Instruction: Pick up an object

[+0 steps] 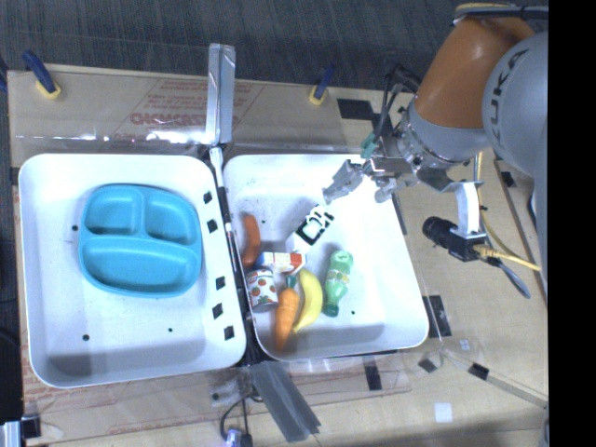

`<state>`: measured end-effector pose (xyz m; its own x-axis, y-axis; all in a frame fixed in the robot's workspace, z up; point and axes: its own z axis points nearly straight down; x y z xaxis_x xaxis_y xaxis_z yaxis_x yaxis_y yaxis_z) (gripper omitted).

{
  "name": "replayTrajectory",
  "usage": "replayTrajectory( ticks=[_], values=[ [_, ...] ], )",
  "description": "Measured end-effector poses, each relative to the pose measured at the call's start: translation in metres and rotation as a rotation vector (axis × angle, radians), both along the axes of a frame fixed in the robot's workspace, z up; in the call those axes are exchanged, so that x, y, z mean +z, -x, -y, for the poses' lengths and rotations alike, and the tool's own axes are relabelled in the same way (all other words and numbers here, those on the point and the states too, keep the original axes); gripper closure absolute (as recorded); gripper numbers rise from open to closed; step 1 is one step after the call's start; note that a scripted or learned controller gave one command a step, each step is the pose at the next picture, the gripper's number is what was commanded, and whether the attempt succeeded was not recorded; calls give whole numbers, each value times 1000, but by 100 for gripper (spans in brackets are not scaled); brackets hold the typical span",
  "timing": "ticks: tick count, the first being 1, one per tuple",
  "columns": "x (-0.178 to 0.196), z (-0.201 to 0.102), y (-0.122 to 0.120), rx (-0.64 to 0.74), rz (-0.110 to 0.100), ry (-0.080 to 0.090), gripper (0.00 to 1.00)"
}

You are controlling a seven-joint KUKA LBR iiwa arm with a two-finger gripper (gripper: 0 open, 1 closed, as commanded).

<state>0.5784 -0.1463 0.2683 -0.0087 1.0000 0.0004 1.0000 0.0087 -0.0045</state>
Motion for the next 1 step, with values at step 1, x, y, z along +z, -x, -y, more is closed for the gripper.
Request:
replayTrajectory(
  ticks=[1],
  values=[
    [0,0,0,0,0,0,0]
  ],
)
